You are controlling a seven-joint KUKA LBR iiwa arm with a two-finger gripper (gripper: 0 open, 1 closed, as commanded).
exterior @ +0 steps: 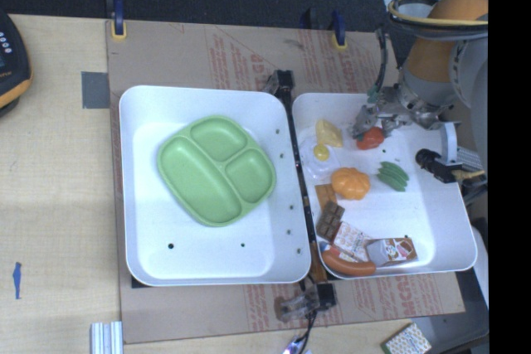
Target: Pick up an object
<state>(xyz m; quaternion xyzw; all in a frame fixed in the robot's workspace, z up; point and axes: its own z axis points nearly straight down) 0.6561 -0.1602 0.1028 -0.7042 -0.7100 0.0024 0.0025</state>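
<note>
Bright, even light from overhead, and we see a soft picture.

We get the white bins [207,265] glowing close to washed out, with faint shadows under the green plate [217,170]. The dark floor at the top swallows all detail. We notice mild blur throughout, small items in the right bin [444,236] looking smeary, and a glossy sheen on the orange band [448,8].

arm [448,46]: cut off at right edge | gripper [371,127]: fingertips hidden against red object [370,138]
</note>
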